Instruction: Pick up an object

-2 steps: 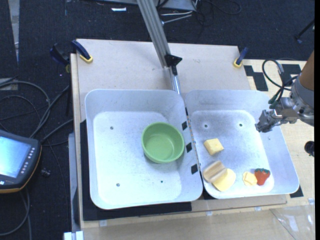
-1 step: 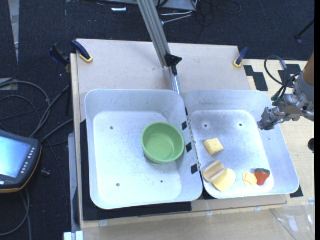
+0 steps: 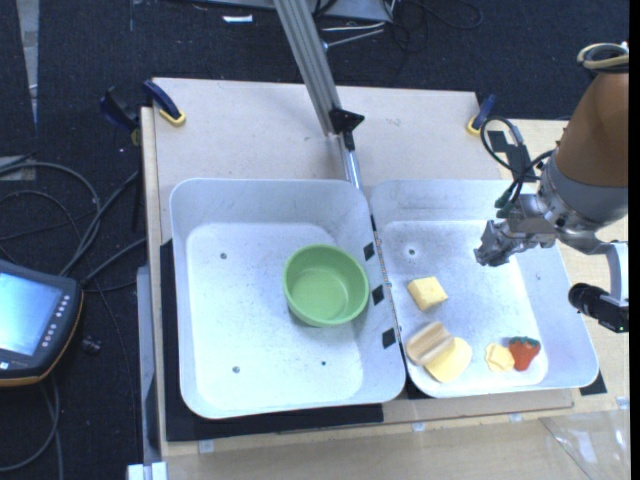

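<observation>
Pale wooden desk [image 3: 260, 133] on dark carpet, cables strewn behind, a lit handheld screen [image 3: 30, 318] at the left edge. Two shallow white plastic bins side by side: left bin [image 3: 200, 268] with a green round bowl [image 3: 325, 285]; right bin [image 3: 450, 218] with a yellow cheese-like block [image 3: 428, 293], a tan and yellow bun-shaped piece [image 3: 438, 351] and a small red and yellow piece [image 3: 514, 354], shape hard to make out. Grey end effector [image 3: 492, 250] above the right bin, apart from the pieces; spread or pressed together, cannot tell. Arm cut off at the frame's right.

Green bowl [image 3: 325, 285] upright, left bin; yellow block [image 3: 428, 293], strawberry [image 3: 524, 352] right bin.
</observation>
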